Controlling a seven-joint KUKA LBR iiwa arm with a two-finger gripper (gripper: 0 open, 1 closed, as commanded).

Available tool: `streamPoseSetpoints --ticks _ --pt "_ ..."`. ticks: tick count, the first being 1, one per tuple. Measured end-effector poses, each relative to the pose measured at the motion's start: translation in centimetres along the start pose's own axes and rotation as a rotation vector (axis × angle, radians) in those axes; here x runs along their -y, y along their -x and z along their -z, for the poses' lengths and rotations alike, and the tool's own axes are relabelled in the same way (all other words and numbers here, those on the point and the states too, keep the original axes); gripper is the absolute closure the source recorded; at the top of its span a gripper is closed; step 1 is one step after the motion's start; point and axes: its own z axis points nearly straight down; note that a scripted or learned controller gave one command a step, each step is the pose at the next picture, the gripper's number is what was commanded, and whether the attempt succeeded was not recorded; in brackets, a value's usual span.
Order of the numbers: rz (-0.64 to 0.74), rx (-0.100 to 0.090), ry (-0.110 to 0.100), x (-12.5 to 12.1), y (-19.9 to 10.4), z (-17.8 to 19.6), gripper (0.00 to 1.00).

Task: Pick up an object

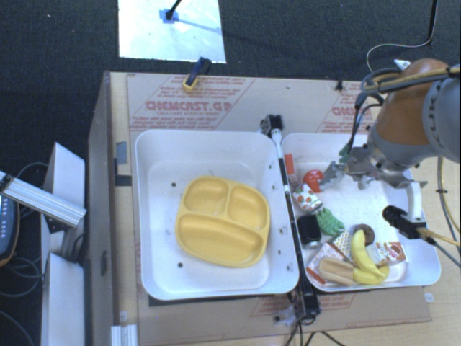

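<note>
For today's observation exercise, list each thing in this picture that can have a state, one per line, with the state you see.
Yellow divided tray: flat and upright in the left bin, compartments bare.
Banana: lying on its side in the right bin, among other toy food.
Red tomato: resting on the right bin's floor, ungripped.
Tool: low over the right bin, holding nothing visible.

Two white bins (pixel 155 215). Pale yellow divided tray (pixel 223 220) in left one. In right: yellow banana (pixel 364 259), green toy (pixel 330 221), red piece (pixel 312 178), small black block (pixel 309 229), brown ring (pixel 364 231). Arm (pixel 414 114) grey with orange band. Worktop (pixel 216 99) tan, red lettering.
</note>
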Motion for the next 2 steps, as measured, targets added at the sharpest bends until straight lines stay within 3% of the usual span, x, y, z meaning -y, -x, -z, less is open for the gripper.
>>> streamPoseSetpoints --ticks 1,2 --pt "0.001 0.0 0.001 -8.8 -1.4 -4.7 0.0" --pt "-0.003 0.002 0.0 -4.1 -1.6 -7.3 0.0"
